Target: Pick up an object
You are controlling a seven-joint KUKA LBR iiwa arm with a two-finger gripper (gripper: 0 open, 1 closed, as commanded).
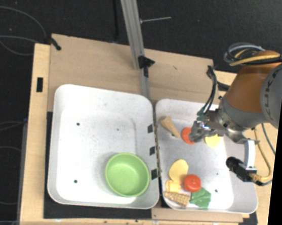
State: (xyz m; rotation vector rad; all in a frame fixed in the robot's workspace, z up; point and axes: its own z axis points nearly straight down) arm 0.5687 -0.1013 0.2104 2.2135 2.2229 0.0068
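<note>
A small round orange-red object (186, 135) lies at the pincer (195, 134).

Two shallow white bins sit side by side on the tan wooden table (106, 67). Left white bin (80, 112): a round light-green plastic bowl (127, 174) upright near its front right corner. Right white bin (223, 188): the claw (198, 133) is low over the rear half, touching or just above a small orange-red round piece (187, 135). A tan cone-shaped piece (169, 125) lies just left of it; a pale yellow piece (212, 140) lies just right. Front cluster: yellow rounded piece (178, 168), red tomato-like ball (192, 182), green leafy piece (201, 198), tan waffle-textured piece (177, 197). Finger state unclear.
</note>
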